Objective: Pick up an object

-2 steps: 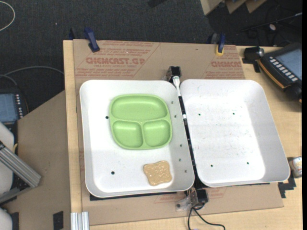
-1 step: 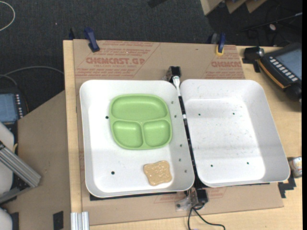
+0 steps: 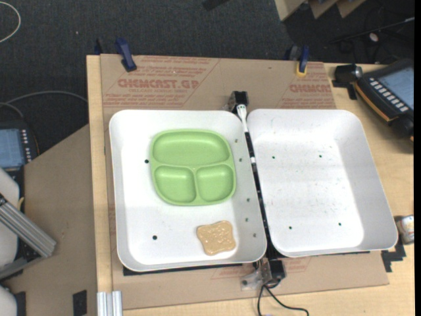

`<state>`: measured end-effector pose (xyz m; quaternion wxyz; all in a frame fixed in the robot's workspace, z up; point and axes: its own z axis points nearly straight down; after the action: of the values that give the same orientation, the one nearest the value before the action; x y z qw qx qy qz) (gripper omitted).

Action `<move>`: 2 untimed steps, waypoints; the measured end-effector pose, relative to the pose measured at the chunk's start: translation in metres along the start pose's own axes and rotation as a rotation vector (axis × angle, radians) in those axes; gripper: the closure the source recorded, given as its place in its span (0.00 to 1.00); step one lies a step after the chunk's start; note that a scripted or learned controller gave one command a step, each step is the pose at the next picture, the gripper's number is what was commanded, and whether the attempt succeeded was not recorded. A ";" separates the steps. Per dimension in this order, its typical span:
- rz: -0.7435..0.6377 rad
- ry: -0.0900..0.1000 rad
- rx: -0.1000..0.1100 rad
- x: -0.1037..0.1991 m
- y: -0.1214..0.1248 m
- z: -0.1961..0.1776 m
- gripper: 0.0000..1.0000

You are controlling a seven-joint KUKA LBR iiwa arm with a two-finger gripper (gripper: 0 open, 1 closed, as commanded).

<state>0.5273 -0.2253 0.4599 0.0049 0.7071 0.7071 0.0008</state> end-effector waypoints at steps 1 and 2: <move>0.000 0.009 0.016 0.030 -0.035 0.072 1.00; 0.001 0.001 0.000 0.000 -0.001 0.025 1.00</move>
<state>0.5269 -0.2253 0.4354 0.0045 0.7073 0.7069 0.0009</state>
